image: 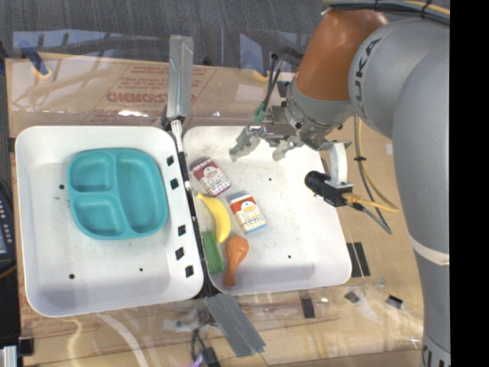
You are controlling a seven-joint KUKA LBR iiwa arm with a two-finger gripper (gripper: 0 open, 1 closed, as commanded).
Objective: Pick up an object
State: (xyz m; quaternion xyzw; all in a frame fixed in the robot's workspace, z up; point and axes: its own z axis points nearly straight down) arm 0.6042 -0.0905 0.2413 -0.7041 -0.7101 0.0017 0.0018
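Pincer [261,147] held open and empty over the right bin [306,228].
Banana [216,215], two small boxes [210,177] and a drumstick [235,256] are found along the bin's left side.

Two white bins [46,205]; one teal tray [118,192]; two cartons [211,177]; banana [217,214]; cucumber [212,252]; drumstick [234,258].
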